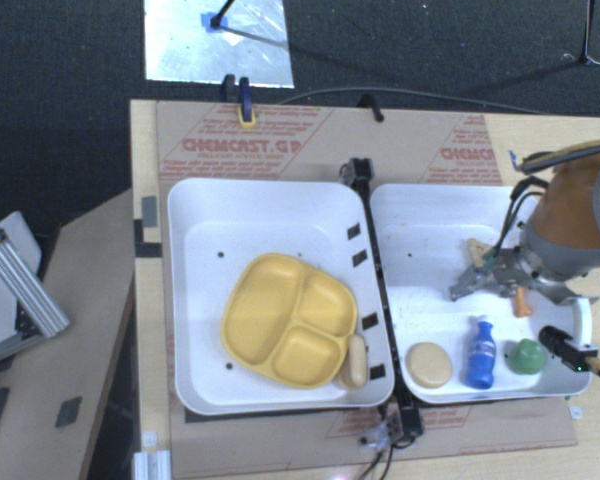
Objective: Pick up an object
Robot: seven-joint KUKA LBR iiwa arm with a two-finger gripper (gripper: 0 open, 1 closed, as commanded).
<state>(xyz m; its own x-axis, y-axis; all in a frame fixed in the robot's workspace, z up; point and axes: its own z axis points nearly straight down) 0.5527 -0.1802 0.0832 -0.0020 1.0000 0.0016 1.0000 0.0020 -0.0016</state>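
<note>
I am seeing a tan round piece (429, 364), a blue bottle (481, 353) and a green ball (527, 356) lying along the right bin's (420, 230) near edge. Behind them the gripper (477, 278) is hovering low, fingers spread, gripping nothing. The left bin (205, 218) is holding a yellow tray (289, 319).

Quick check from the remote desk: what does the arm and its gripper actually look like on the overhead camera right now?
The arm coming in from the right is a rounded grey body with an orange band above the wrist. Dark cables loop along its left side. Below the wrist sits the gripper, a grey metal assembly with thin fingers, a small greenish spot near its base and a short orange piece beside it.
</note>
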